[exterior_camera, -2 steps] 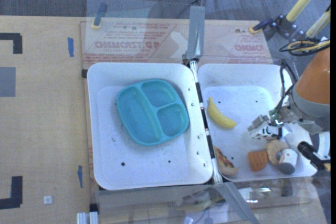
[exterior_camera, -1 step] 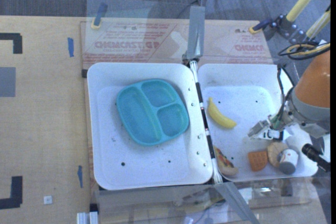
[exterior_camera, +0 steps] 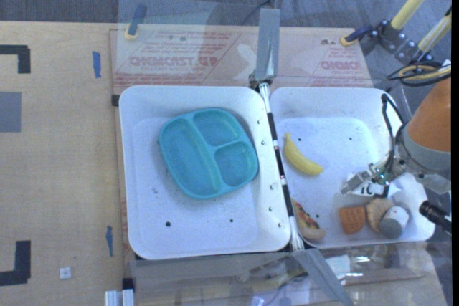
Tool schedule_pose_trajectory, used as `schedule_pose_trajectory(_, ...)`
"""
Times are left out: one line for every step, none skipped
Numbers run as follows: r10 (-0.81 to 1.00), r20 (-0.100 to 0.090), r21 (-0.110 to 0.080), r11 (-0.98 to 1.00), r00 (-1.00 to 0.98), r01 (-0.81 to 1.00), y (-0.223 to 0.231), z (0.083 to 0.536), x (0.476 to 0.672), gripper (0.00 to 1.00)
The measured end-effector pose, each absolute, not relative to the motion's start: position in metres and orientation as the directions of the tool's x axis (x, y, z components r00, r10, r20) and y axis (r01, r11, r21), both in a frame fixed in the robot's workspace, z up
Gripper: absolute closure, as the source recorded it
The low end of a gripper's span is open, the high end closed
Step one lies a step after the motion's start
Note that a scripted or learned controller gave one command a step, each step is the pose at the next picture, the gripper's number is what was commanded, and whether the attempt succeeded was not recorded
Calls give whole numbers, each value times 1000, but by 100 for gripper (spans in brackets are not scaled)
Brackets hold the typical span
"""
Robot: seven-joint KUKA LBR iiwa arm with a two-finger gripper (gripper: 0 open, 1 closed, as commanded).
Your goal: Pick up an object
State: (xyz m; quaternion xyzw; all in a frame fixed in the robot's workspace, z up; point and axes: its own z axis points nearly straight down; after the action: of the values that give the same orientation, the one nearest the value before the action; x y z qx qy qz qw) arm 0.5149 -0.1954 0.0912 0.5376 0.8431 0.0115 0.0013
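In the right bin point(exterior_camera: 326, 111), a yellow banana point(exterior_camera: 301, 158) lies near the left wall. An orange square piece point(exterior_camera: 351, 219) and a brown and grey rounded object point(exterior_camera: 384, 216) sit side by side at the front. A reddish, pizza-like piece point(exterior_camera: 308, 223) rests in the bin's front left corner. My gripper point(exterior_camera: 368, 183) hangs low over the right part of this bin, just above the orange piece and the rounded object, and to the right of the banana. Nothing shows held in it. The orange-banded wrist point(exterior_camera: 434, 122) rises behind it.
The left bin point(exterior_camera: 140, 154) holds a blue divided plate point(exterior_camera: 208, 153). A metal divider point(exterior_camera: 267, 54) runs between the bins at the back. Yellow poles and cables point(exterior_camera: 412, 7) stand at the back right. Bare wooden bench point(exterior_camera: 57, 154) lies to the left.
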Motion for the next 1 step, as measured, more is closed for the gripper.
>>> schedule_pose_trajectory(883,-11,13,470,-470,883,-179,90,499,0)
